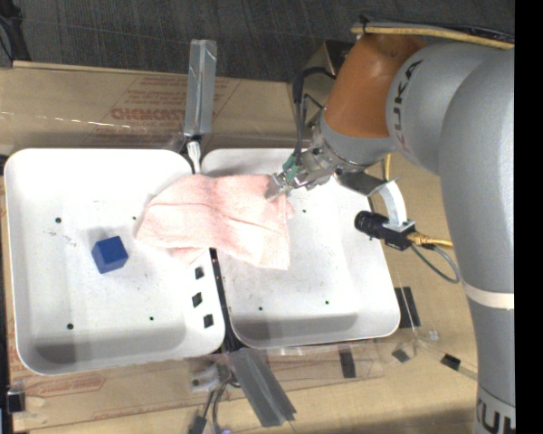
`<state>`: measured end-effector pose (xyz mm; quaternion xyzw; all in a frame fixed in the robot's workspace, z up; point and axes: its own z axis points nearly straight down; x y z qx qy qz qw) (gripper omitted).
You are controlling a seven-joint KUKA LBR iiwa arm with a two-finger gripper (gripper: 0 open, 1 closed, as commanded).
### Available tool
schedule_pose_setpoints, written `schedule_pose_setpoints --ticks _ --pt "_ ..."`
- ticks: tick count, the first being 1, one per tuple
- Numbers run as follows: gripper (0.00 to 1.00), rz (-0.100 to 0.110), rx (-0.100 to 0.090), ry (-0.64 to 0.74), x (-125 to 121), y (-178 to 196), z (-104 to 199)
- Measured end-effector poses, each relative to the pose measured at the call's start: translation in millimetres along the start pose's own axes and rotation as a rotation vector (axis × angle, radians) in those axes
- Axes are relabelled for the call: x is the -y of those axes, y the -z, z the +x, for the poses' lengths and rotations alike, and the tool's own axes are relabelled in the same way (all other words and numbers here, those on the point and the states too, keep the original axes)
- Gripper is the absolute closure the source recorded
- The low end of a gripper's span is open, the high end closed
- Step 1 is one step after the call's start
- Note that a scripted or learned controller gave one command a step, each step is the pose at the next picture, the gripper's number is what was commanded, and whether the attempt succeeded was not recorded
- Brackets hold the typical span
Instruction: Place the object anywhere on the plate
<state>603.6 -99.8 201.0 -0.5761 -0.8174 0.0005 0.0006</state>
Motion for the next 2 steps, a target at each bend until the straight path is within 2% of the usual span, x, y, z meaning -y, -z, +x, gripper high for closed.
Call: schedule_pose_setpoints --ticks 1,2 --pt "1.0 0.0 0.0 0.006 -0.6 30.8 0.2" --pt "1.0 0.002 -0.001 0.41 -9.7 20.4 49.8"
